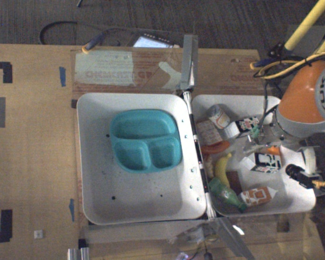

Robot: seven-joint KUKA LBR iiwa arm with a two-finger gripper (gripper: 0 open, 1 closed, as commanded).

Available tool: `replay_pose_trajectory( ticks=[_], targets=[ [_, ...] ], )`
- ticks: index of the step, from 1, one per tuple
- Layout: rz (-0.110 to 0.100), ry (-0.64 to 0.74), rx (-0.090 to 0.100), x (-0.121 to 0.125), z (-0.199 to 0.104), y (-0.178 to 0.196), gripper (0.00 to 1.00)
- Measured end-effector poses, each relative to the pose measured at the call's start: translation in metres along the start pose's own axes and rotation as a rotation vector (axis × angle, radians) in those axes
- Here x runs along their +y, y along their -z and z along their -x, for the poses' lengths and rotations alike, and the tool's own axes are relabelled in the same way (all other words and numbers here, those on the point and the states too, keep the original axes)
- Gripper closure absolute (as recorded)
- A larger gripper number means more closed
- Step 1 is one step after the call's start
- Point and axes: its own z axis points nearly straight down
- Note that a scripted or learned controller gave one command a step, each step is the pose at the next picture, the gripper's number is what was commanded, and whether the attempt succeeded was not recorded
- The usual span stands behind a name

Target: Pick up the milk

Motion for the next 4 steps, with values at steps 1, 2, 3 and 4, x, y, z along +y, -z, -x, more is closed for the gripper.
replay_pose_trajectory(
  ticks=[1,2,3,4],
  targets=[
    [-0.006,0.066,0.001,0.014,-0.042,0.084,1.00],
    [-0.010,0.215,0.004,-0.019,-0.110,0.087,1.00],
    [-0.012,0.041,0.003,-0.039,-0.194,0.098,1.00],
    [-0.012,0.171,0.003,-0.050,-0.266,0.049,1.00]
  ],
)
